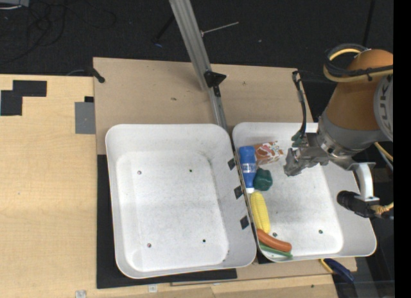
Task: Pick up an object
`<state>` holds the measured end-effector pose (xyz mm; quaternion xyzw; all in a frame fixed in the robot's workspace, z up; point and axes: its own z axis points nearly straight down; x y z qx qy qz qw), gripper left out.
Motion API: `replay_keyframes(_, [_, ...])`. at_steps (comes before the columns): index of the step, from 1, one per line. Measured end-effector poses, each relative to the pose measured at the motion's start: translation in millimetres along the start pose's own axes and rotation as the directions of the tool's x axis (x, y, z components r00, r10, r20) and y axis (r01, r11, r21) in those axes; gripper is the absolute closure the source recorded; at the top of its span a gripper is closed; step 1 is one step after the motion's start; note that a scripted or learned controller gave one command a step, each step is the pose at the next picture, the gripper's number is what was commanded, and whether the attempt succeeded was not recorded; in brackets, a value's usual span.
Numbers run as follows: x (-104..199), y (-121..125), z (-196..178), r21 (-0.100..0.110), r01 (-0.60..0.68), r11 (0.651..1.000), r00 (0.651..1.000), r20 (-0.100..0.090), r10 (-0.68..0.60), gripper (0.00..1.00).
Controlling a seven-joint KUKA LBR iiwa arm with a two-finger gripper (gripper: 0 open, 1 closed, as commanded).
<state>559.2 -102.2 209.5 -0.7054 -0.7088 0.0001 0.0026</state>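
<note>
Right, the candidates for picking are all lined up along the left wall of the right-hand bin (334, 239): a blue tube (246, 162) lying lengthwise at the far end, a small dark green block (262, 179) just beside its lower end, a yellow piece (259, 212) running on toward the near edge, and an orange-red piece (275, 243) at the near corner, resting on something pale green I can't make out. One more, a small red-and-white packet (269, 151), sits a little out from the wall near the tube's top.

And where's the gripper (295, 164)? Over the open floor of that same bin, to the right of the green block and just below the packet, apart from both. Nothing is between the fingers. Whether they stand wide or narrow I can't tell; from this slant they merge into one dark cluster. The arm (356, 107) comes in from the right with its orange band up high, so the wrist is angled down into the bin, which reads to me as a descent or a hover ahead of a grasp, not a carry.

That crowding against the wall matters, I'd say: the tube and the yellow piece leave little room for a finger on the wall side. The packet and the green block look like the freer targets, and they're also nearest.

Over on the left, the other bin (170, 200) sits on the counter (45, 187), touching its neighbour along the shared edge.
</note>
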Motion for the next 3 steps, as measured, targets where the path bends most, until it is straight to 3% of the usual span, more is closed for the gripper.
replay_keyframes(2, [100, 18, 8, -0.001, 0.0, 1.0, 1.0, 0.001, 0.0, 1.0])
replay_keyframes(3, [150, 27, -13, -0.003, 0.0, 1.0, 1.0, 0.001, 0.0, 1.0])
